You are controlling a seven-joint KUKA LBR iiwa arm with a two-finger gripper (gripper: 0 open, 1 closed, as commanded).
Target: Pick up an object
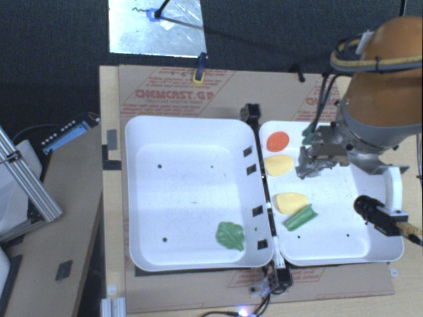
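Dark carpet floor (53, 58), cardboard-topped bench (264, 88), shiny metal sheet (155, 18)

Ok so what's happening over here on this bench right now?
A grey robot arm with an orange band reaches in over the right white bin. Its tool hangs just right of a pale yellow piece, with nothing visibly in it. An orange-red disc, a second yellow piece and a green stick lie nearby. A green leafy piece sits in the left white bin.

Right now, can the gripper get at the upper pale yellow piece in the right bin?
Probably yes: the gripper hangs just right of the upper pale yellow piece, with nothing lying over it.
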